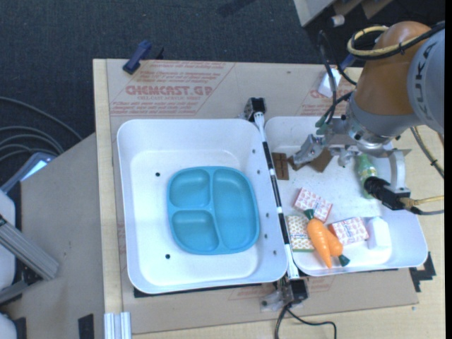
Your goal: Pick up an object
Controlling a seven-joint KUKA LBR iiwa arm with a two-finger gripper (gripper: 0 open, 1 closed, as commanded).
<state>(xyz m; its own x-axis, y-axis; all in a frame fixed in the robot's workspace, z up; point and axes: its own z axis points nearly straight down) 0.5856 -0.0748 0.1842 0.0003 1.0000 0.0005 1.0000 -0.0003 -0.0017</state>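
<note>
Gripper (332,150) low over right bin (402,256), near its far end; grasp state impossible to tell, perhaps touching a brown item. Orange plastic carrot (323,240) lying toward near edge beside patterned cartons (313,203). Left bin (134,189) holding smooth blue divided tray (212,209) (three compartments). Cardboard-covered bench (169,87), dark carpet behind.

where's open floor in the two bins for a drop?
Left bin: bare white floor all around the blue divided plate, widest along its far edge and left side. Right bin: crowded. The carrot, small patterned boxes and white block fill the near half; the arm and hand cover the far half. One bare strip lies mid-bin, right of the boxes.
</note>
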